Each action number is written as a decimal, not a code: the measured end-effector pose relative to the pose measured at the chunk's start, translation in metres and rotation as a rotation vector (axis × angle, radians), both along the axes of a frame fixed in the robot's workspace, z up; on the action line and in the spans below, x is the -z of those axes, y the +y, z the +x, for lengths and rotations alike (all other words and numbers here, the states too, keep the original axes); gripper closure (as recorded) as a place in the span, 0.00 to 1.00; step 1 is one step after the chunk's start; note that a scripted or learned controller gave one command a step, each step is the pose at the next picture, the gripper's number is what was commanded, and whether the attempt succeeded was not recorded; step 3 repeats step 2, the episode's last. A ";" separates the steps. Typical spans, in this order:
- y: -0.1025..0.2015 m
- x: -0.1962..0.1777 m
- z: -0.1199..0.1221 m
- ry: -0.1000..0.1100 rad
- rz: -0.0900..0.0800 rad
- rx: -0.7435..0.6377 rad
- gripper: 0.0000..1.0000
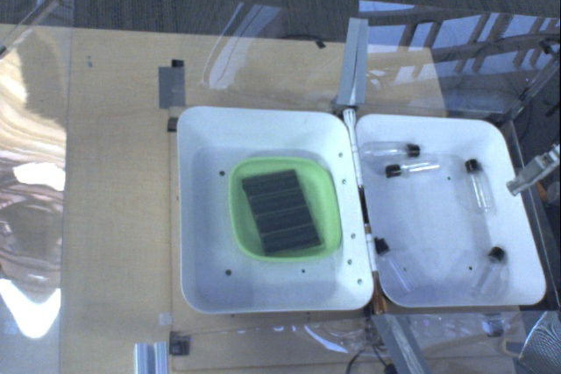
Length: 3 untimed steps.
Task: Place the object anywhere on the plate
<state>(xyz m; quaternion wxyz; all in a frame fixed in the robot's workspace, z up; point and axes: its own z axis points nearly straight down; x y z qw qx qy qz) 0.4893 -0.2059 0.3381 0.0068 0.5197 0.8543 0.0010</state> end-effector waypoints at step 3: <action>0.000 -0.100 -0.001 0.000 -0.006 -0.382 0.00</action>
